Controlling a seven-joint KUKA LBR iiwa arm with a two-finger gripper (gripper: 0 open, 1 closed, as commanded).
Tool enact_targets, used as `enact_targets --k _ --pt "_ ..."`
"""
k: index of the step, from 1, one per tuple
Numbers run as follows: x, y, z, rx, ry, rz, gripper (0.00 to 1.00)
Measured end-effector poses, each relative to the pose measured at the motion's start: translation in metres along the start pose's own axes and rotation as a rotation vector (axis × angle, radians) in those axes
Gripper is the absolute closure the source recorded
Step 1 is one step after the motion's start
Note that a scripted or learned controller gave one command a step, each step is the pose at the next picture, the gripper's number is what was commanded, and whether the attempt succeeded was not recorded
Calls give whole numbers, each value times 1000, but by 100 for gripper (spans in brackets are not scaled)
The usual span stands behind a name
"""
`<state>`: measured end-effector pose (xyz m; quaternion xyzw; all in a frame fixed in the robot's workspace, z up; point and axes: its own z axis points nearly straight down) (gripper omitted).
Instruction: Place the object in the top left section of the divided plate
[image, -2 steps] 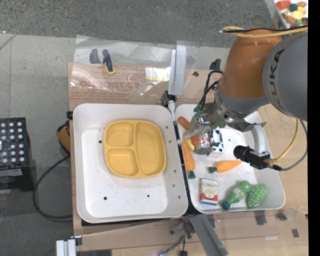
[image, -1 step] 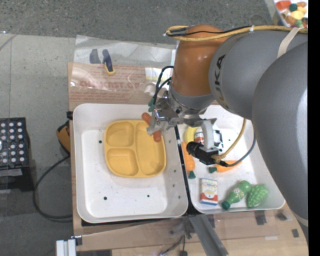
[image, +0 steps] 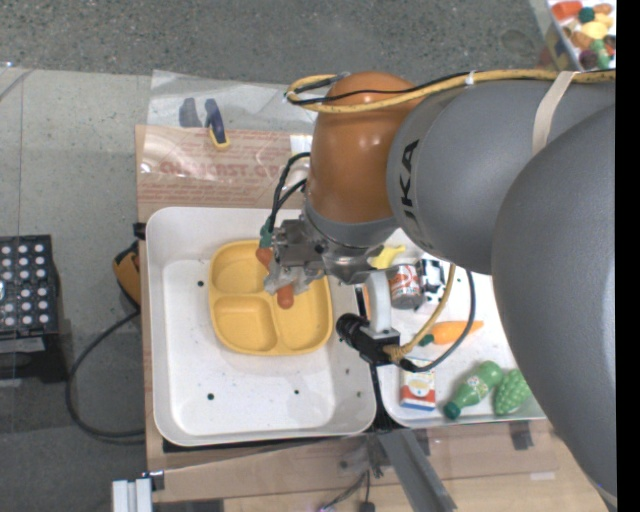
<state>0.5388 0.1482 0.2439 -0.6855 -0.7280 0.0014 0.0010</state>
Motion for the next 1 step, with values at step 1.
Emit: enact_targets --k 1 --pt "0 0 0 0 0 0 0"
